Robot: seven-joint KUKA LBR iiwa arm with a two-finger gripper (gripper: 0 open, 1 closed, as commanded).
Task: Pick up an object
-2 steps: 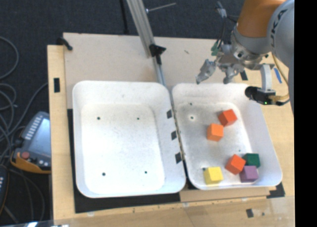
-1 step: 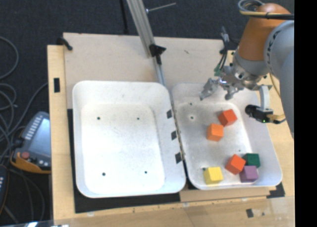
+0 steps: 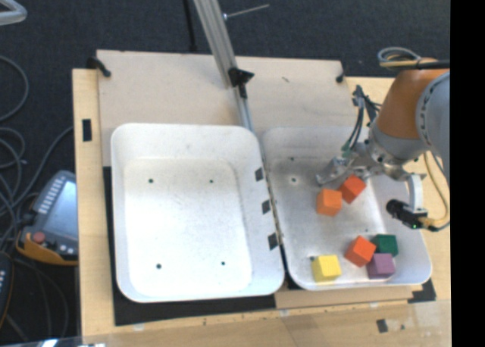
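White bins (image 3: 189,141) hold three orange blocks (image 3: 329,202), plus yellow (image 3: 328,267), green (image 3: 386,244), purple (image 3: 380,264)

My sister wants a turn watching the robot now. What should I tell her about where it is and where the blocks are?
Gripper: low in the right bin, near its back, just beside two orange blocks. Whether its fingers are open or shut is hard to see, and nothing is visibly held.
Blocks, all in the right bin: one orange-red block right by the gripper, an orange block touching it; near the front, a yellow block, another orange-red block, a green block and a purple block.
Done: nothing lifted yet.
Left: grab a block and raise it.
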